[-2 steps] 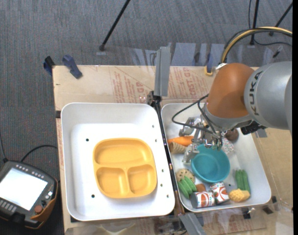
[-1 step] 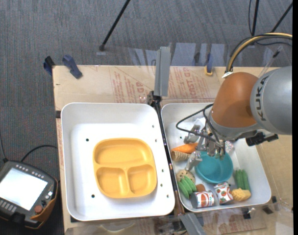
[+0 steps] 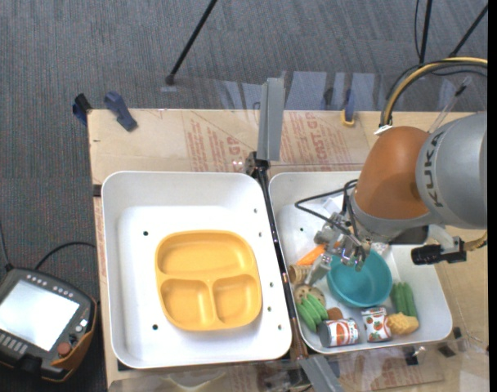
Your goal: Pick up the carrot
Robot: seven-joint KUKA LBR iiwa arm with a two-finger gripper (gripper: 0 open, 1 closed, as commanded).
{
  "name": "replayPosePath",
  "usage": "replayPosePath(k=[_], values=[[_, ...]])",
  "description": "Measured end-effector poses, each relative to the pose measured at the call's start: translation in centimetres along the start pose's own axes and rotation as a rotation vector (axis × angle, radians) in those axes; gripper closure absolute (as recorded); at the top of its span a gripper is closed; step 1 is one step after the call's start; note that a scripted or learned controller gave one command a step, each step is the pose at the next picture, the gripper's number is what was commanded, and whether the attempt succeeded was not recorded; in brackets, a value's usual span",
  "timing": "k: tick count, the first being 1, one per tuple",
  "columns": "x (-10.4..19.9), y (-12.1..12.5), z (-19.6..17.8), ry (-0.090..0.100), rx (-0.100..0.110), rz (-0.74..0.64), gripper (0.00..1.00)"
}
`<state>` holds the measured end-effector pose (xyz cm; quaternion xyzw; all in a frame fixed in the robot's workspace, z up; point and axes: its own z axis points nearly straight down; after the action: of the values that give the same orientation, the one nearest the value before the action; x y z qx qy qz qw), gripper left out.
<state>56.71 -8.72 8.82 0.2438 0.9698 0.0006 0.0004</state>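
The carrot (image 3: 310, 257) is a small orange piece lying in the right bin (image 3: 314, 188), near its left wall. My gripper (image 3: 343, 250) hangs low over the bin just right of the carrot, at the rim of a teal bowl (image 3: 364, 281). The arm's orange band and grey wrist cover the bin's middle. I see nothing clearly between the fingers.
The left bin (image 3: 126, 198) holds a yellow divided plate (image 3: 208, 279). In the right bin lie a green vegetable (image 3: 312, 308), two small cans (image 3: 341, 332) (image 3: 376, 324), a corn cob (image 3: 401, 323), a green pod (image 3: 405, 297) and a brown piece (image 3: 298, 275).
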Motion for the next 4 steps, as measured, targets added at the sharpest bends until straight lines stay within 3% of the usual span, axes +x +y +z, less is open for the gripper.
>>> replayPosePath(k=[1,2,3,4], values=[[-1.0,1.3,0.0,-0.001,0.000,-0.351,0.00],[-1.4,1.8,-1.7,-0.017,-0.006,-0.355,1.00],[2.3,2.9,-10.3,-0.007,-0.002,-0.513,1.00],[7.5,9.4,-9.9,0.003,-0.001,-0.713,1.00]])
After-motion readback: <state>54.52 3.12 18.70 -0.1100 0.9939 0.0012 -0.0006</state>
